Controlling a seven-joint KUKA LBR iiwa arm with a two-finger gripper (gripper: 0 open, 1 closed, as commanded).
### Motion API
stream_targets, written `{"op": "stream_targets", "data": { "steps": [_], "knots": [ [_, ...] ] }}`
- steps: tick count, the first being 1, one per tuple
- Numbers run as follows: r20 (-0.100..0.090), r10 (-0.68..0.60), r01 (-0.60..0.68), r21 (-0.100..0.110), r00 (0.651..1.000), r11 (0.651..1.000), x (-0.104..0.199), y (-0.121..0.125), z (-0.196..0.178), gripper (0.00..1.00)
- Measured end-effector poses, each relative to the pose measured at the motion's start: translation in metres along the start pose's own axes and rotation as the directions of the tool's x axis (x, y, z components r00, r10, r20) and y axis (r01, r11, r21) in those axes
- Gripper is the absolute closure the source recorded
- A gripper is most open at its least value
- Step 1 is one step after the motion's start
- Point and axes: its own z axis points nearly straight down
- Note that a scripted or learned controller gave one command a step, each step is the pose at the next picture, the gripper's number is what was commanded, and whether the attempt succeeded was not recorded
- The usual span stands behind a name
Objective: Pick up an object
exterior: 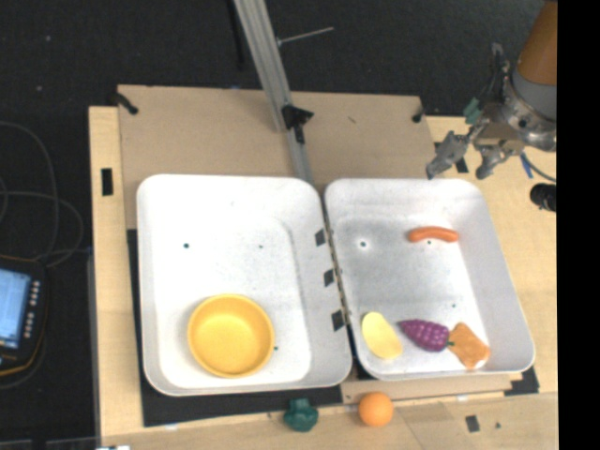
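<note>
Four items in right bin (487, 223): sausage (433, 235) mid-bin, alone; yellow piece (381, 336), grapes (424, 334), orange piece (469, 345) along front wall. Gripper (466, 160) above bin's back corner, fingers apart, nothing between. Advise sausage: free-standing, slim, rounded; close across short axis. Others look smooth plastic, grapes knobbly. Bowl (231, 335) in left bin (178, 204): round, glossy.

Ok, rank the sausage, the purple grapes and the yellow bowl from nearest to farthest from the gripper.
From the gripper, above the right bin's far edge:
1. Sausage, far part of the right bin.
2. Purple grapes, near edge of the right bin.
3. Yellow bowl, left bin's near part.
</note>
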Motion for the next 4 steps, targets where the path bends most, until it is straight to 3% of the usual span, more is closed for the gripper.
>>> {"op": "stream_targets", "data": {
  "steps": [1,4],
  "knots": [
    [0.001,0.000,0.000,0.000,1.000,1.000,-0.001,0.000,0.000,0.00],
    [0.000,0.003,-0.003,0.001,1.000,1.000,0.009,-0.006,0.154,0.00]
  ]
}}
